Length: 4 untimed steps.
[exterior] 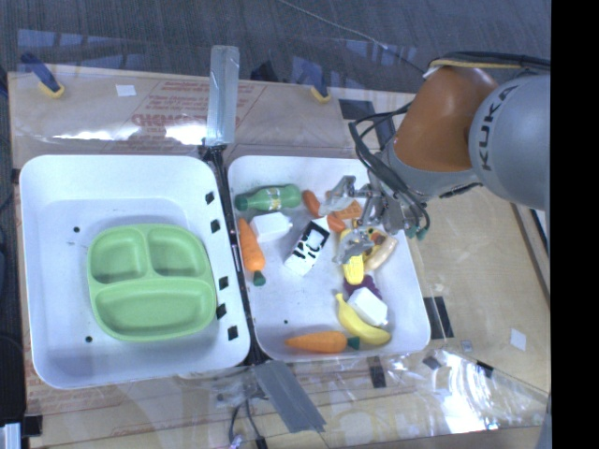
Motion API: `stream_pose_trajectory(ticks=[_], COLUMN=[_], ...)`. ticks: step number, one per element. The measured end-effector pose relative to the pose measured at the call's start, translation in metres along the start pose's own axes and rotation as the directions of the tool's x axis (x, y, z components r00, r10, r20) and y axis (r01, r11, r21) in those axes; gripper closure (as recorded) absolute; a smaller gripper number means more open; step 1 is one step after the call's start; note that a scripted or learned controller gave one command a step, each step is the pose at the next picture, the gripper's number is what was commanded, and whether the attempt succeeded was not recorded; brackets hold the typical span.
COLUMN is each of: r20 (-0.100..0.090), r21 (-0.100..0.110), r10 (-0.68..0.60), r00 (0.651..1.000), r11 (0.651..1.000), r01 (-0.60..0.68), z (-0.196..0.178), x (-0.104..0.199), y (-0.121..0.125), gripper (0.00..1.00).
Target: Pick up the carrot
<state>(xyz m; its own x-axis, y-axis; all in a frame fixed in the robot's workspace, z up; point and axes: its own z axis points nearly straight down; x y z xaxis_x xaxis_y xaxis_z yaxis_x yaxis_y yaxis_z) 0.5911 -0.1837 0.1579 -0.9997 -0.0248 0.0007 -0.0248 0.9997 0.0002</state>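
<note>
1. Bench surface [112, 110] shows a printed sheet under clear plastic and bears two white bins side by side.
2. Grey arm [510, 138] with an orange band reaches in from the right, its wrist above the right bin's upper right part.
3. Left bin [47, 185] holds a green divided plate [150, 282] lying flat near its middle.
4. Right bin [290, 311] holds a clutter of toy food and small packages.
5. Gripper [360, 224] hangs low over the cluttered upper right of that bin, among small orange and yellow pieces; cables and clutter hide the tips, so I cannot tell how they stand.
6. Carrot [250, 248], orange with a green end, lies along the right bin's left wall, well apart from the gripper.
7. Second carrot [318, 342] lies near the bin's front wall, just beside a banana [360, 325].
8. Green bottle [269, 197] lies on its side near the bin's back left.
9. White block [270, 225] sits just below the bottle, beside the carrot.
10. Black-and-white packet [307, 247] lies tilted near the bin's middle.
</note>
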Motion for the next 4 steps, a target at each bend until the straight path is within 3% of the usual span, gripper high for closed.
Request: stream_pose_trajectory(ticks=[1,2,3,4], r20=[0.004,0.01,0.006,0.015], r21=[0.001,0.002,0.0,-0.007], r10=[0.142,0.133,0.406,0.682], r00=[0.99,0.991,0.914,0.731], r11=[0.99,0.991,0.914,0.731], r01=[-0.142,-0.133,-0.406,-0.682], z=[0.064,0.051,-0.011,0.035], x=[-0.014,-0.017,-0.022,0.009], y=[-0.024,-0.023,-0.017,0.001], gripper=[0.0,1.0,1.0,1.0])
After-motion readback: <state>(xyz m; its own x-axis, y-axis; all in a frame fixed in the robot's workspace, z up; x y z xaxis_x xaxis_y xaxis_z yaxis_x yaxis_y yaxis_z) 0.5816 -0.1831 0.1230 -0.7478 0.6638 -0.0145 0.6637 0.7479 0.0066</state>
